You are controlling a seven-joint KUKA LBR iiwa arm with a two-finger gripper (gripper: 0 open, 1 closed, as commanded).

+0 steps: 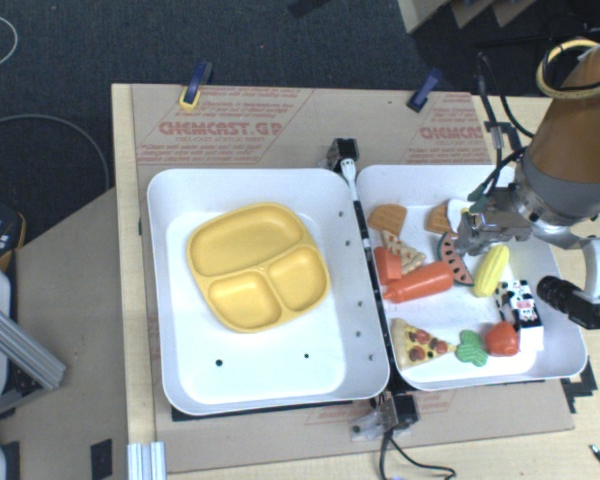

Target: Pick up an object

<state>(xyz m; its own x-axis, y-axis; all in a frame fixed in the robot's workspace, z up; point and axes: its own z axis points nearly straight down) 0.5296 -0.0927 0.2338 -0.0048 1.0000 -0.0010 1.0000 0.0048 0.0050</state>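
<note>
A grey robot gripper (477,230) hangs low in the right white bin (565,360); whether it is parted is impossible to tell. Just beside it lies a small yellow plastic corn cob (491,269), probably light, rigid and slick, best pinched across its narrow middle.

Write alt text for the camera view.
A grey arm's gripper hangs over toy food in the right white bin: corn cob, carrot, pizza slice. The left white bin holds a yellow divided plate.
</note>
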